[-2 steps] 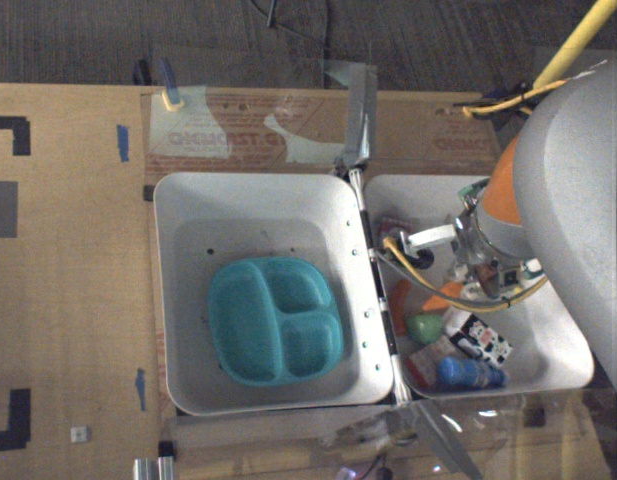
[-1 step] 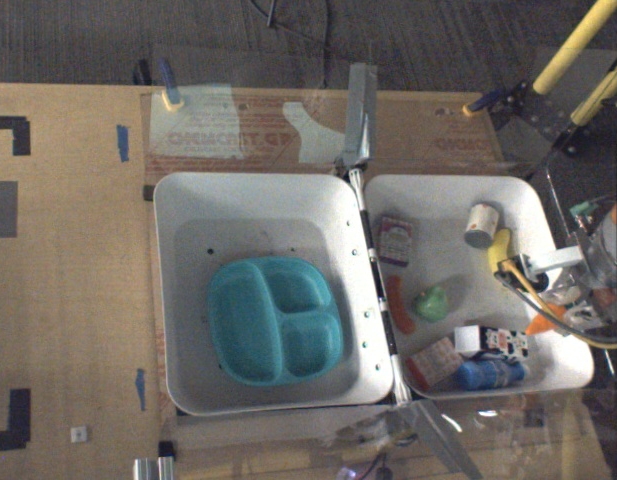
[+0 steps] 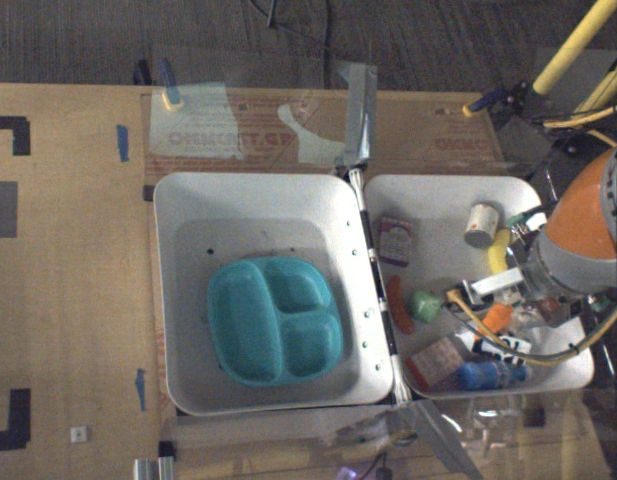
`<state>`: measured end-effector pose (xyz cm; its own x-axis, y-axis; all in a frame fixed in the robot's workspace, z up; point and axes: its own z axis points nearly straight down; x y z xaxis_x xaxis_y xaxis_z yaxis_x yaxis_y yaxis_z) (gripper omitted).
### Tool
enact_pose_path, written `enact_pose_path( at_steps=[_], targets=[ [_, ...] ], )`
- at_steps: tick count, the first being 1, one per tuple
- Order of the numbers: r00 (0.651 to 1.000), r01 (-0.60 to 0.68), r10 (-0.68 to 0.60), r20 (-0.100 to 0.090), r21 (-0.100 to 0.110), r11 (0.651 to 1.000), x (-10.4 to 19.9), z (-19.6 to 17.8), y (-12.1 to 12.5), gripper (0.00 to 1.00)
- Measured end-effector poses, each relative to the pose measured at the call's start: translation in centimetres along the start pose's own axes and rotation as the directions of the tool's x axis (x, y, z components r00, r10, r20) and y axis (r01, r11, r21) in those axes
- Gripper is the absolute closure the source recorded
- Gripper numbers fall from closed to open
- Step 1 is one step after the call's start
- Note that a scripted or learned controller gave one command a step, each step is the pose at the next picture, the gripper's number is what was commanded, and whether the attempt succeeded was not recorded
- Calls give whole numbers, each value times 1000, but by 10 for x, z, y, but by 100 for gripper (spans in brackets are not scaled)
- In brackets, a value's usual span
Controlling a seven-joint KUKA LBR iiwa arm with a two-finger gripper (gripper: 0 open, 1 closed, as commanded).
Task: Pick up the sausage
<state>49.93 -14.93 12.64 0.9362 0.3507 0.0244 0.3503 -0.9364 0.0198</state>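
Lying against the left wall of the right bin (image 3: 443, 190), the sausage (image 3: 396, 305) looks small, light, probably smooth plastic and apt to roll; best pinched across its middle. The pincer (image 3: 508, 313) hovers over clutter toward the bin's right side, apart from it; can't tell its opening. A green toy (image 3: 424, 304) sits between them.

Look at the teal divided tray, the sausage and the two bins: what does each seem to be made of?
Teal divided tray: probably moulded plastic; uniform colour, rounded compartments, soft sheen.
Sausage: likely a plastic or rubber toy; flat reddish colour, though too small to be sure.
Bins: apparently white plastic; smooth, matte walls with rounded corners.
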Motion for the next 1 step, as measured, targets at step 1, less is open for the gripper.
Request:
enact_pose_path(
  at_steps=[1],
  targets=[
    [998, 52, -53, 25, 23, 998, 41, -137, -59, 100]
  ],
)
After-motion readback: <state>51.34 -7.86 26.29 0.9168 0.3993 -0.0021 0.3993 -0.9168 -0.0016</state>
